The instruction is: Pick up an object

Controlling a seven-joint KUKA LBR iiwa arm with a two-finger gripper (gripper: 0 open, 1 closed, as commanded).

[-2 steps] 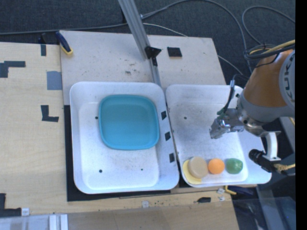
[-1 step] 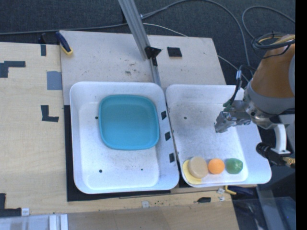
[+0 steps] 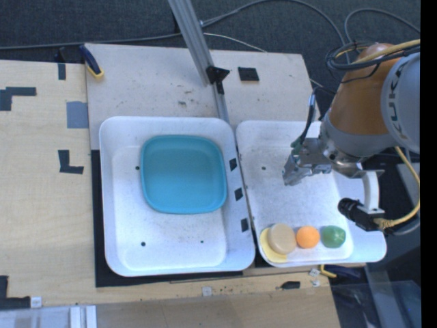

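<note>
Orange ball sits between tan disc and green ball, well below the gripper.

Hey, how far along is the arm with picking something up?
Nothing looks lifted yet. The hand hangs over bare floor in the right bin. The tan disc, orange ball and green ball sit along its near edge. Reaching, gripping and lifting remain.

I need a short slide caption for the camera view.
Gripper hovers over right bin; three objects along its near edge, blue plate in left bin.
</note>
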